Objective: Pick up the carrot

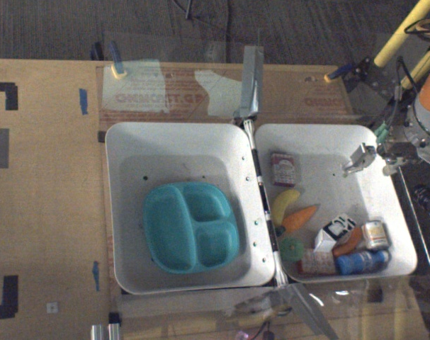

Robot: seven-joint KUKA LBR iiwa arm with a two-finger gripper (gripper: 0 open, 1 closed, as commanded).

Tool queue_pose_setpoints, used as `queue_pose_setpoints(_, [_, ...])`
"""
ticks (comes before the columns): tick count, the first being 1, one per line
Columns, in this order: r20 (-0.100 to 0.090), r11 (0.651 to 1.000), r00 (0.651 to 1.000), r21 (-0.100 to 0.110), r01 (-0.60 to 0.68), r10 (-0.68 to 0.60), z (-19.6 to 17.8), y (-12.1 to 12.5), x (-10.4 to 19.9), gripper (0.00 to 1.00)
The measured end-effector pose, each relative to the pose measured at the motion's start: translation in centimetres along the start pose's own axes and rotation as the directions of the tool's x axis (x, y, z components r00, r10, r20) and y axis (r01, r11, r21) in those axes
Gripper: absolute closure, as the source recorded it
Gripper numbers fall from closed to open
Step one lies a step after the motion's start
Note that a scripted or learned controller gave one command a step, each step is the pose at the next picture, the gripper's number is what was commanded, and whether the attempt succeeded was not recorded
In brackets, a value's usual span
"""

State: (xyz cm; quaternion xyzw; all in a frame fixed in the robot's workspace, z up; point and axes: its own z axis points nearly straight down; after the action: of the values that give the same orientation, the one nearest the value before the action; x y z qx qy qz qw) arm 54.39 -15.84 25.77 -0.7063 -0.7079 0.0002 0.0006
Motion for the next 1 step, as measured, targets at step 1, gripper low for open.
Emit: queue_pose_setpoints(1, [0.000, 0.998, 0.998, 0.000, 0.056, -0.056, 9.47, 2.27, 3.44, 0.00])
